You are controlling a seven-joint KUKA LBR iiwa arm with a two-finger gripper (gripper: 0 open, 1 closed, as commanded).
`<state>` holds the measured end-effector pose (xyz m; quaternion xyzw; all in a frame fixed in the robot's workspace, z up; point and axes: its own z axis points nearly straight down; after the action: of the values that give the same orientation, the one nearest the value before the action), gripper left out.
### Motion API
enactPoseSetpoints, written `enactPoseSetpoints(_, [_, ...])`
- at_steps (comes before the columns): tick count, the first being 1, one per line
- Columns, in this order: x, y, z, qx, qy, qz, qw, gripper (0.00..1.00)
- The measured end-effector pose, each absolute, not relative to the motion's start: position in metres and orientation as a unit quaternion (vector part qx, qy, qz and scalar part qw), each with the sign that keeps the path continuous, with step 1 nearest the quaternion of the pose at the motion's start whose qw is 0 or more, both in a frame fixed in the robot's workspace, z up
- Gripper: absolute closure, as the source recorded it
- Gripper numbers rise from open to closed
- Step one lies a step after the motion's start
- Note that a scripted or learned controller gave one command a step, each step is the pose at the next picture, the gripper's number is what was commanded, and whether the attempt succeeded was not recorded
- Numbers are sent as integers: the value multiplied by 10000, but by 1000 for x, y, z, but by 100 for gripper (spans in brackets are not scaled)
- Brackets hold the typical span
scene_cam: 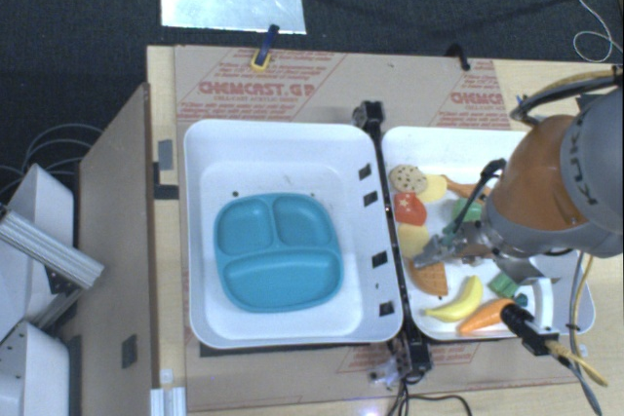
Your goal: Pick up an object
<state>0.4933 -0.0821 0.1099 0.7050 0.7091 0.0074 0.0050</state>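
Observation:
The right bin [458, 143] holds several toy foods. A chocolate-chip cookie [407, 177] lies at its upper left, with a red piece [409, 208] and a pale yellow piece [412, 237] below it. An orange-brown wedge [432, 281], a banana [456, 300], a carrot [485, 315] and a green piece [502, 285] lie along the near side. My gripper [432, 253] hangs low over the bin's left part, just above the wedge and beside the yellow piece. The arm's grey and orange body [546, 190] hides the bin's right half.
The left bin [205, 209] holds a blue divided plate [278, 248]. A black clip rail [382, 209] runs between the two bins. An orange-tan piece [450, 185] lies near the cookie. Cables [570, 356] trail at the bench's right front corner.

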Motion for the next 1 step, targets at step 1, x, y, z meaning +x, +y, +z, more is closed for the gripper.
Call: enactPoseSetpoints(1, [499, -88, 87, 7055, 7087, 40, -14, 0])
